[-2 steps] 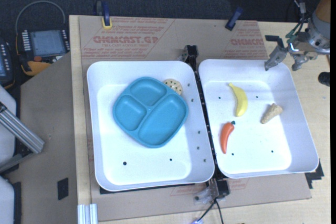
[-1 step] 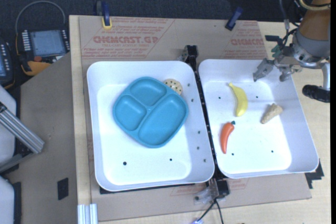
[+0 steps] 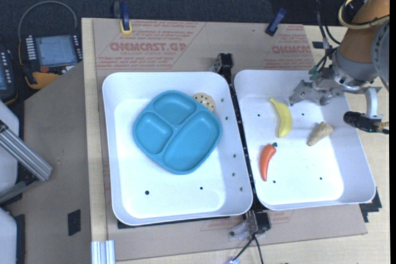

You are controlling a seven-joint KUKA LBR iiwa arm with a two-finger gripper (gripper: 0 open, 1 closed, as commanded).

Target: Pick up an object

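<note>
The front rim of the left shallow white bin (image 3: 179,214) is sitting nearest the camera, and inside that bin a sky-blue plastic divided plate (image 3: 177,131) is lying a bit tilted, with a tan round cookie-looking thing (image 3: 204,99) peeking out at its upper right edge. In the right white bin (image 3: 346,188) three small toys are waiting: an orange-red plastic chili pepper with a green stem (image 3: 266,161) toward the front left, a yellow plastic banana (image 3: 283,117) just behind it, and a beige cone-shaped piece (image 3: 320,133) off to the right, maybe a shell or bread toy, hard to say.

The grey two-finger gripper (image 3: 307,92) is hanging over the back of the right bin, just beside the banana's top end, with its fingers spreading apart and nothing between them. So it's looking like the approach step, nothing grabbed yet. The banana is probably the closest candidate. The next move would be asking the arm to shift a little toward the front left, line the fingers across the banana's narrow width, and drop down before closing. A curved slick toy could easily be squirting out sideways, so centring matters.
</note>
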